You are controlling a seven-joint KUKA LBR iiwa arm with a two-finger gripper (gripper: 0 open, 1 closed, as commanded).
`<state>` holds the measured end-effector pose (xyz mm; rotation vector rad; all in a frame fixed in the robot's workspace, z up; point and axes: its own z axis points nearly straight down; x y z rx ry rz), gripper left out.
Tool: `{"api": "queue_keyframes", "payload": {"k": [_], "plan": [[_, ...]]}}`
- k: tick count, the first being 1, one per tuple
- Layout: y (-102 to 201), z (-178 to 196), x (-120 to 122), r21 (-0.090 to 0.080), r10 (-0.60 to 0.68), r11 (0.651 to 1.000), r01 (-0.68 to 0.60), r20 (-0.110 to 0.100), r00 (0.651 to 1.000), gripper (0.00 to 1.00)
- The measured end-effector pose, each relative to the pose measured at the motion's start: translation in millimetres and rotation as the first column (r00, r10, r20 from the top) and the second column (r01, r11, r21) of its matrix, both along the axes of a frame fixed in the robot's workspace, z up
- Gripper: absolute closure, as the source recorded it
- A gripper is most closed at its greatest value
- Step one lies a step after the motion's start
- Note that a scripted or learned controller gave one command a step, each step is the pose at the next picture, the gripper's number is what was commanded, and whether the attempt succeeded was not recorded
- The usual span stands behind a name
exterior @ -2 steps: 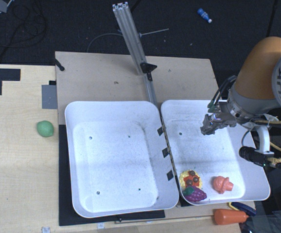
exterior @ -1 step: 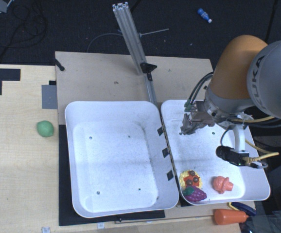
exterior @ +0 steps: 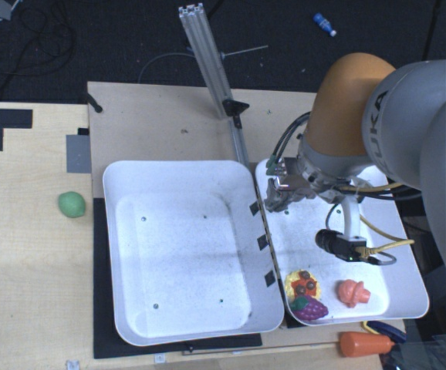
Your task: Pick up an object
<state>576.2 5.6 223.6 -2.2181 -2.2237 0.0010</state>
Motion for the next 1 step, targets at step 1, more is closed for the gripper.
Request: {"api": "queue_keyframes", "payload": {"k": [1], "plan": [[57.8,-1.3,15.3,0.001,0.001,1.0,-0.001,0.0,1.0,1.0]]}}
